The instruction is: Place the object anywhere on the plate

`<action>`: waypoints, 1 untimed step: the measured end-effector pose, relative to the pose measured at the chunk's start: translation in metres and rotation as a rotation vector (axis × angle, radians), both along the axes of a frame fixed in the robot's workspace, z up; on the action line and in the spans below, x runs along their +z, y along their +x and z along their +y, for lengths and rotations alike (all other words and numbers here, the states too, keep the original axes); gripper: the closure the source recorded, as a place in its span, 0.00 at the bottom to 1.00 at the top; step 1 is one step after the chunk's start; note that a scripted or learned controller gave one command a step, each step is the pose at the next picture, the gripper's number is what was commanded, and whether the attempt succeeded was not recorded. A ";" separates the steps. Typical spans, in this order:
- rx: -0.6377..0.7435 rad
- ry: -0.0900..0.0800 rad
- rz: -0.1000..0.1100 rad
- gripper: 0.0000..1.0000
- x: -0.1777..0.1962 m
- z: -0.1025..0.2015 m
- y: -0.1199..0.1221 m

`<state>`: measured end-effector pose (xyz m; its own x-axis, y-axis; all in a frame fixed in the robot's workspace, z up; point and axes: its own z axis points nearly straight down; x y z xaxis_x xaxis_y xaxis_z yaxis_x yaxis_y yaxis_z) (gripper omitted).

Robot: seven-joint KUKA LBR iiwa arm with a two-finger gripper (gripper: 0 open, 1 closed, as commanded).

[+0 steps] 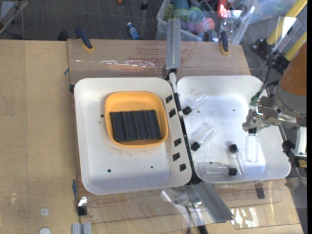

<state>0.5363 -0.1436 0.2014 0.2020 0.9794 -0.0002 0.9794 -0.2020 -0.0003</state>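
Along the right bin's [273, 172] near edge lies a clear tube with a black cap [222, 170], with three more tubes farther in. The gripper [252, 126] hovers by the bin's right edge over an upright tube [251, 147], fingers spread, gripping nothing. The orange plate [113, 104] sits toward the left bin's [92, 150] far edge, a dark ribbed block [135, 125] on it.

Clear tote [214, 6] of mixed colourful toys behind the bench, past the back edge. Cardboard sheet [146, 55] under both bins w/ blue clamps at its back-left [84, 40] & back-right [224, 44] corners. Metal strip [171, 48] along bin divider at back.
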 end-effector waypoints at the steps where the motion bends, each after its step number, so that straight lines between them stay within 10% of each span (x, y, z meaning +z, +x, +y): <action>1: 0.270 -0.001 -0.003 1.00 0.018 0.020 0.040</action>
